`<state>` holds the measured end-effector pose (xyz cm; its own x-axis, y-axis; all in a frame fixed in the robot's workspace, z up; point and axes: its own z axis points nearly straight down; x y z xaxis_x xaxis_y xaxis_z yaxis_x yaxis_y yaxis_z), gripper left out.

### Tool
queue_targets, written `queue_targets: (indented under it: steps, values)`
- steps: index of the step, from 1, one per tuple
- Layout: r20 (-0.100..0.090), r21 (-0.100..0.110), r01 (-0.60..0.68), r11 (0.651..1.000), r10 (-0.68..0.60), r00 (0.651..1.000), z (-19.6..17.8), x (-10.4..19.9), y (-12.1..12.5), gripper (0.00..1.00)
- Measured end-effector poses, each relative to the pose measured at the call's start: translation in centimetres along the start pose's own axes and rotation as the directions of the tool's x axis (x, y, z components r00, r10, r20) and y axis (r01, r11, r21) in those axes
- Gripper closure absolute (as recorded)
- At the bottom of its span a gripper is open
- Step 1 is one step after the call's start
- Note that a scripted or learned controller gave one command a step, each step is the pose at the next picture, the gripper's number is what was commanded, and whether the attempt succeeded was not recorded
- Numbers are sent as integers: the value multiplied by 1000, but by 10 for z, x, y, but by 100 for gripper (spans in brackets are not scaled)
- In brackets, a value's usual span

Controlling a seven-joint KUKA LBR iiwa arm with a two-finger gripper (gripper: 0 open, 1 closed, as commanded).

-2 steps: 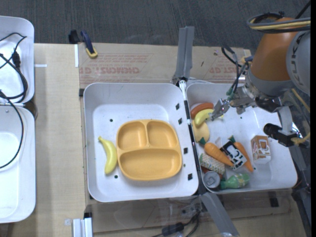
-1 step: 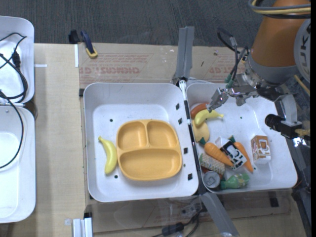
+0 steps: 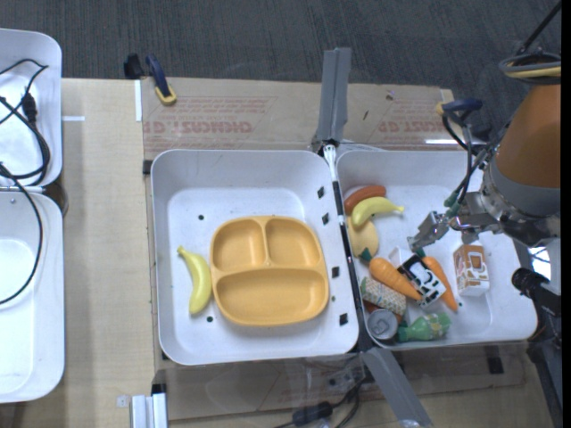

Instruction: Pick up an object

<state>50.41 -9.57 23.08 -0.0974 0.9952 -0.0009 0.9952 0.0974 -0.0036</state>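
My gripper (image 3: 428,233) hangs over the middle of the right bin (image 3: 513,328), open with nothing between its fingers. Just below it lie a black-and-white block (image 3: 426,281) and an orange carrot (image 3: 394,275), with a second carrot (image 3: 442,283) beside them. To its left are a yellow banana (image 3: 375,209), a reddish sausage (image 3: 364,192) and a pale yellow fruit (image 3: 364,237). A white packet (image 3: 471,269) lies to its right. A corn cob (image 3: 384,295), a metal can (image 3: 382,325) and a green toy (image 3: 423,329) sit by the bin's front wall.
The left bin (image 3: 169,239) holds a yellow divided plate (image 3: 268,270) and another banana (image 3: 198,279) at its left. A grey divider post (image 3: 334,92) rises between the bins. The arm's orange band (image 3: 535,136) looms over the right bin's right edge, with cables nearby.
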Motion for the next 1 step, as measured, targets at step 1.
queue_targets:
  steps: [1]
  values:
    - [-1,0,-61,998,61,998,68,-71,-20,0]
